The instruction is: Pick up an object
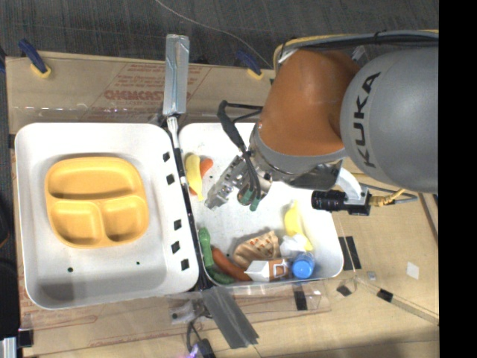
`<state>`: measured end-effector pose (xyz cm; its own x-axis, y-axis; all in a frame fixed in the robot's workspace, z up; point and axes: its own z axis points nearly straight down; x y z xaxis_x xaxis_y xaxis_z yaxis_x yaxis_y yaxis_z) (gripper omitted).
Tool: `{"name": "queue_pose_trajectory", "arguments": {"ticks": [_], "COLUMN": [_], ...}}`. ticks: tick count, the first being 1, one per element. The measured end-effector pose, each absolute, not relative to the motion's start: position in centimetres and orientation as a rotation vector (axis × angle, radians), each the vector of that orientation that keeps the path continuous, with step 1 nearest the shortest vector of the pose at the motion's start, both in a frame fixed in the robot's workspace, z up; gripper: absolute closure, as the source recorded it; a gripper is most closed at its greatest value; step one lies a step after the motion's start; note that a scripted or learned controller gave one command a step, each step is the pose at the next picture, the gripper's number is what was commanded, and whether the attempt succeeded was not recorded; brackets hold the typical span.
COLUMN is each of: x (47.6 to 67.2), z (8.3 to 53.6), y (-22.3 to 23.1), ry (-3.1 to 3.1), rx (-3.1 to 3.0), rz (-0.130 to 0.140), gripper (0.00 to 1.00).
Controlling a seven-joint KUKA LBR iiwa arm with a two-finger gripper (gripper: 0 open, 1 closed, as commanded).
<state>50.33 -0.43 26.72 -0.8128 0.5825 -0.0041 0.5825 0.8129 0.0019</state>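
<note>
My gripper [235, 194] hangs over the middle of the right bin [328, 233], under the orange band of the arm [305, 103]. Its fingers stand apart, with bare white bin floor showing between them and nothing held. A yellow banana-shaped piece [192, 173] and a small orange piece [206, 165] lie just left of it by the bin's left wall. Along the near side lie a green item [204, 243], a red sausage-like piece [226, 264], a brown bread-like item [257, 246], a small carton [273, 270], a blue-capped item [302, 267] and a yellow item [293, 218].
The left bin [30, 155] holds a yellow divided tray [95, 198]. A ridge with black clips [177, 200] separates the two bins. The arm's body covers the far right part of the right bin. A black fitting [339, 200] juts from the wrist.
</note>
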Motion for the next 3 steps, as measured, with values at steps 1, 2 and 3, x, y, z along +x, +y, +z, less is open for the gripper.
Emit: {"name": "queue_pose_trajectory", "arguments": {"ticks": [1,2,3], "x": [61.9,60.7,54.4], "z": [30.6,29.2,25.5], "y": [-4.0,-14.1,-20.2], "ry": [2.962,3.038,3.033], "rx": [1.036,0.799,0.822], "rz": [0.001,-0.002,-0.004], "gripper": [1.0,1.0,1.0]}}
